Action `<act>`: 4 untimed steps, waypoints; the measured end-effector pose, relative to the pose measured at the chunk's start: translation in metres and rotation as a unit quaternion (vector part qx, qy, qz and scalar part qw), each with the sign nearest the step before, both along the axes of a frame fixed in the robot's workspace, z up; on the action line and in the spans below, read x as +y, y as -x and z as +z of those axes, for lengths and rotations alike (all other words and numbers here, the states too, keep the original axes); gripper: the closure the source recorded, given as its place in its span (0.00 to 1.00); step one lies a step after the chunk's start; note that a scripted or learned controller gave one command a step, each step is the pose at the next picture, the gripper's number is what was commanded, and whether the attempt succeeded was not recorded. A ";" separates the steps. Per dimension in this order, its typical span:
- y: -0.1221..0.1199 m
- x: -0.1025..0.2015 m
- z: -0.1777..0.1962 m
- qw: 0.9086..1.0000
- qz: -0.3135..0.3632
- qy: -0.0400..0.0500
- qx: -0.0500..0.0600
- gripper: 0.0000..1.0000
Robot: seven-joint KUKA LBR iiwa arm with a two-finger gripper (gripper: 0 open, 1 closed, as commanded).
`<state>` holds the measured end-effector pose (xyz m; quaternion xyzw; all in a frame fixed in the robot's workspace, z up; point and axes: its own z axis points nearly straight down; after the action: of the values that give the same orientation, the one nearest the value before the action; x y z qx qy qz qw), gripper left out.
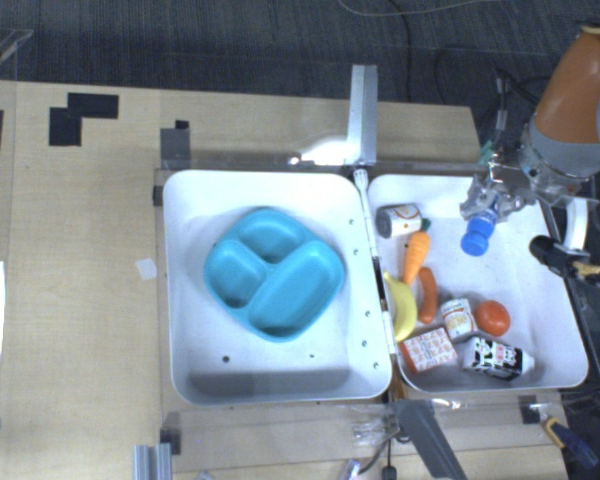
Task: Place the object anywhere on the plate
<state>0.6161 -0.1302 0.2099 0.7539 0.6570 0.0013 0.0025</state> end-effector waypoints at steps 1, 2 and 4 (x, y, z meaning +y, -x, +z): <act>-0.031 0.060 -0.024 0.999 0.045 -0.001 0.000 1.00; -0.039 0.139 -0.024 0.994 0.109 -0.001 0.000 1.00; -0.024 0.267 -0.073 0.973 0.232 -0.001 0.001 1.00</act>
<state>0.6403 0.1365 0.1369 0.5808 0.8141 0.0012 0.0008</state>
